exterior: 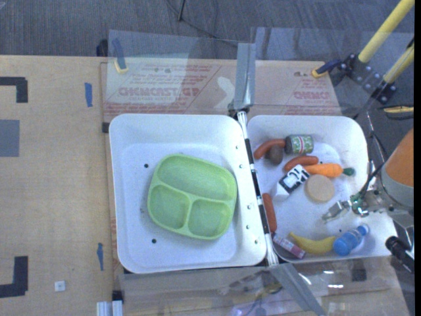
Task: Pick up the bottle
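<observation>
Gripper (337, 210) open and holding nothing, just above blue bottle (349, 240), label unreadable

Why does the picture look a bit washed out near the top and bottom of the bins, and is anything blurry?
In the camera view, clear sheets behind and in front of the bins catch pale glare, veiling the cardboard's red print. Lighting is soft, with faint shadows under the green tray. The tool and blue bottle look slightly soft; small items in the right bin lack fine detail.
</observation>
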{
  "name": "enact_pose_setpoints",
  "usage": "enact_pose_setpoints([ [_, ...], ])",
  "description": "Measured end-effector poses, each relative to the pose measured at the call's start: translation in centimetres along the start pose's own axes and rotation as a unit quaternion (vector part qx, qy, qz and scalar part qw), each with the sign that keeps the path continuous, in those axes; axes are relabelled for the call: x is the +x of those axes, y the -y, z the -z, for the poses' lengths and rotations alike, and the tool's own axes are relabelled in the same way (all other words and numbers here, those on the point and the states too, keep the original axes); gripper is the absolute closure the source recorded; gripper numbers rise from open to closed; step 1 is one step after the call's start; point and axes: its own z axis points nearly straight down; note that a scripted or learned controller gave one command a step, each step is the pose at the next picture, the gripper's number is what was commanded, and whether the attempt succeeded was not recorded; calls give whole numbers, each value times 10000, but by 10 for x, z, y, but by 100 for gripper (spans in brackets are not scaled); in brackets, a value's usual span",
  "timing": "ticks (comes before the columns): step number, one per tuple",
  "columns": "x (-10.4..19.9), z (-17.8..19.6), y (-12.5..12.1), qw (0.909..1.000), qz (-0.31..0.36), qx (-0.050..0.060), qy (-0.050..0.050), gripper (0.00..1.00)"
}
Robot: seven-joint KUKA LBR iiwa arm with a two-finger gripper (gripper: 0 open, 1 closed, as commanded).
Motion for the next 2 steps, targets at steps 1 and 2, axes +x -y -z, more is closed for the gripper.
enact_pose_setpoints([
  [1,0,0,0,10000,-3,-2,-3,0],
  [2,-2,0,2,9989,472,16,3,0],
])
